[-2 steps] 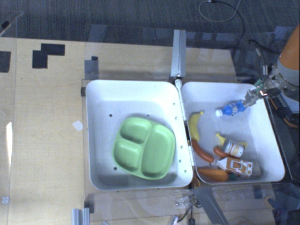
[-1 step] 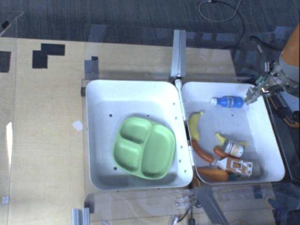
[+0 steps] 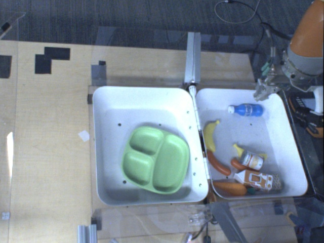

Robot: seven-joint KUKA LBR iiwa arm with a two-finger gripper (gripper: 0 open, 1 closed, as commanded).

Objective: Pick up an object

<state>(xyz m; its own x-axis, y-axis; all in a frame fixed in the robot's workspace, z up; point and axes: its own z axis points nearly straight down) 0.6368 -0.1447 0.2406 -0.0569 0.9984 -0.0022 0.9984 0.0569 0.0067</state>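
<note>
While claw state stays unclear, small blue bottle, white-capped, on its side.

A green divided tray lay in the left bin; the gripper hovered above the right bin's far edge, near a blue bottle.

You're seeing black tape patches lying at ten o'clock and a cable looping at one o'clock.

My wrist band orange over grey | left bin white, tray pale green | right bin white: bottle blue, white cap; banana yellow; sausage red-orange; carrot orange
</note>
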